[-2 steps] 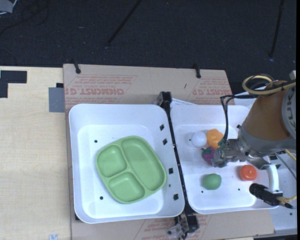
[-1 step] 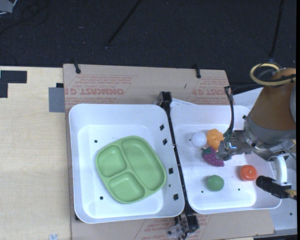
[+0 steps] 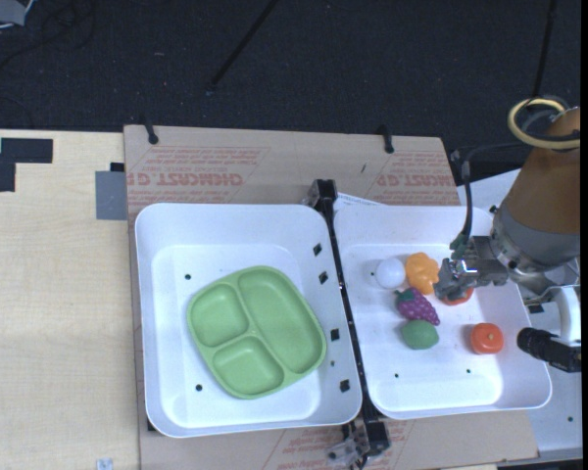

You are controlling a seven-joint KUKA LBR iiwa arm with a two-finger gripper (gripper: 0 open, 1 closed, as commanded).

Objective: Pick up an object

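Two white bins (image 3: 167, 262) on cardboard (image 3: 274, 169), black floor behind.

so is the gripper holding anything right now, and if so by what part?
Cannot be told. The gripper is down in the right bin over a red item, beside the orange pepper; no hold is visible.

Cardboard sheet (image 3: 274, 164): reddish print, upside down, not legible

green plate (image 3: 257, 332), white bins (image 3: 167, 262), purple grapes (image 3: 418, 307)
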